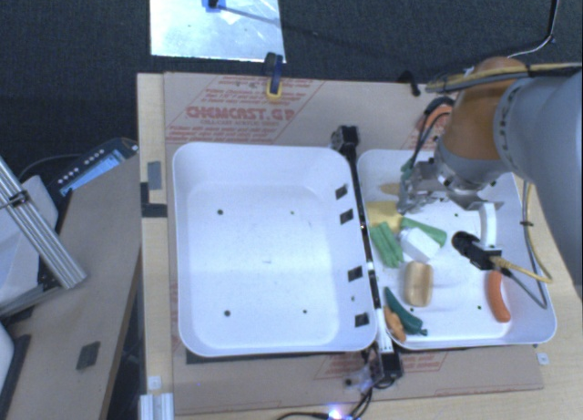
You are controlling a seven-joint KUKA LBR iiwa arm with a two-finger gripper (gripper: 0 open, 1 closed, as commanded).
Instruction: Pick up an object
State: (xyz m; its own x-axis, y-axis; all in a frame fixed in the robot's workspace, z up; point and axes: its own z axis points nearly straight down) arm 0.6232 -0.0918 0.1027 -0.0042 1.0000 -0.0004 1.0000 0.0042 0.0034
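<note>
Approach step, seemingly, right bin (458, 314): your tool (417, 196) hangs over the yellow piece (383, 216) beside the green pods (387, 245), its grip state unreadable; next you likely need a centred descent and closure.

wide bare floor across the left bin (264, 254), open from above and from every side. between the two bins, raised rims side by side, with black clips (354, 273) along the seam. crowded along the left side of the right bin (455, 322): yellow piece (383, 216), green strip (387, 245) and white and green block (422, 240) close together, tan lump (417, 283) just below, green and orange piece (399, 316) by the near left corner. only narrow gaps among these. open patch of floor between the tan lump and the orange stick (499, 298) near the right wall. over the far half, the arm (519, 127) and gripper (414, 192), blocking the way down from above.
</note>
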